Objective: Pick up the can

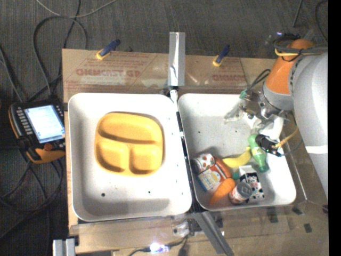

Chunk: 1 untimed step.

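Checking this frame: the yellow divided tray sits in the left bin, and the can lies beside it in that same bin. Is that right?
Not quite. The yellow divided tray does sit in the left bin, but the can is in the right bin, at its near edge among the carrot, banana and other items. The camera view shows this.

Left bin (80, 196): yellow divided tray (129, 142) at centre. Right bin (210, 113): gripper (241, 111) over upper area, above bare floor. Lower corner clutter: can (241, 192) beside carrot (221, 191), banana (237, 159), green bottle (258, 154), small carton (212, 178). Tablet (40, 122) left of bench.
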### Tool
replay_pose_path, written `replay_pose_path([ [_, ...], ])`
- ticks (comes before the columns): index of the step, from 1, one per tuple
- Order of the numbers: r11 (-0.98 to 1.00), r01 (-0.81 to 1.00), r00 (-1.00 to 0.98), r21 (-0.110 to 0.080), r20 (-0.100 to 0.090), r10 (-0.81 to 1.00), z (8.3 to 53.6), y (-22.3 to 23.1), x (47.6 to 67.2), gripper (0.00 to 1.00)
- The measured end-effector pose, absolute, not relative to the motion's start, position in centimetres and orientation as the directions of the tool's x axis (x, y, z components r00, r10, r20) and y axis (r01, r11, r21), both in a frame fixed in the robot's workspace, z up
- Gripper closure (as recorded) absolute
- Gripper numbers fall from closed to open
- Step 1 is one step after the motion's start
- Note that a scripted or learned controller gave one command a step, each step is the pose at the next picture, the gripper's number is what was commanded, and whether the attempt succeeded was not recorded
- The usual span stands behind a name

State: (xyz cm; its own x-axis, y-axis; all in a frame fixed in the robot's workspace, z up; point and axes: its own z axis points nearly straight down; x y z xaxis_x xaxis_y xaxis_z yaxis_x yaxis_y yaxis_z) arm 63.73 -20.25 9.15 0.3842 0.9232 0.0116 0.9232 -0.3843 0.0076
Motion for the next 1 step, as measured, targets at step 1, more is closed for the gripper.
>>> replay_pose_path([
  [1,-0.328,0.945,0.328,0.01,-0.004,0.945,8.94,-19.04,60.63,0.0],
])
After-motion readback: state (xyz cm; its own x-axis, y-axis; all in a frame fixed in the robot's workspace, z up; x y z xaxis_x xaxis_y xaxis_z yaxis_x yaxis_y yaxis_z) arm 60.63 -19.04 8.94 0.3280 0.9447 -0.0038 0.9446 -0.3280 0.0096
